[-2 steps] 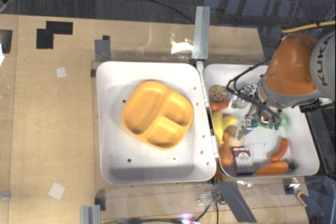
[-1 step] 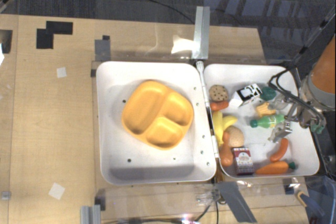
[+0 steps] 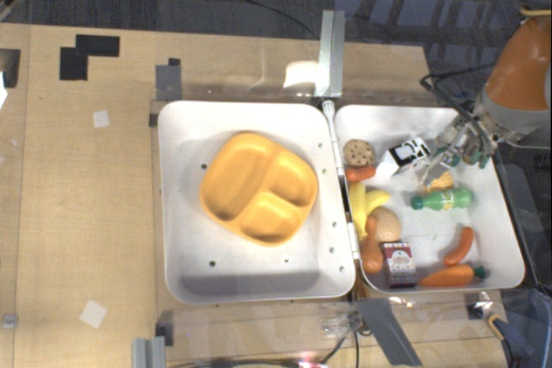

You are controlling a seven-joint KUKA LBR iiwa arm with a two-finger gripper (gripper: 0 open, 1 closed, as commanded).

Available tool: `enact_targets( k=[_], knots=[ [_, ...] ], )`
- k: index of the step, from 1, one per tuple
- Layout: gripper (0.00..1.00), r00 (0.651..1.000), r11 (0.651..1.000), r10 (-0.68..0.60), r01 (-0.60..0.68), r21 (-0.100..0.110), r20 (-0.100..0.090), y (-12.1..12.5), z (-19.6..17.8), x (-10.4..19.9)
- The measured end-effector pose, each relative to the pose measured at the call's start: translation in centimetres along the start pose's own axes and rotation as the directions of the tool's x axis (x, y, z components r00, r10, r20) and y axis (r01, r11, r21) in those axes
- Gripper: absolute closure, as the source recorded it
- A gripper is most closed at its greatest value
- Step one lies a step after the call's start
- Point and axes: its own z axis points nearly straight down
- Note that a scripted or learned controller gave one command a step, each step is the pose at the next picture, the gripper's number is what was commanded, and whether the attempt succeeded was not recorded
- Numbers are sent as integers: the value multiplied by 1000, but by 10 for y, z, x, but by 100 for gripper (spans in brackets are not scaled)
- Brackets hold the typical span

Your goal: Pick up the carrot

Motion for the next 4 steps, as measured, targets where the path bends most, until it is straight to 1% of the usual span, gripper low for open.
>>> enact_targets(
  k=[1,2,3,4],
  knots=[
    [0,1000,1000,-6,6,0,0,-13,37,51],
    [100,1000,1000,-12,12,-4,9,-10,24,49],
    [100,996,996,92,-92,-2,1,24,-26,23],
    [0,996,996,94,-94,1,-2,22,-25,23]
  ],
)
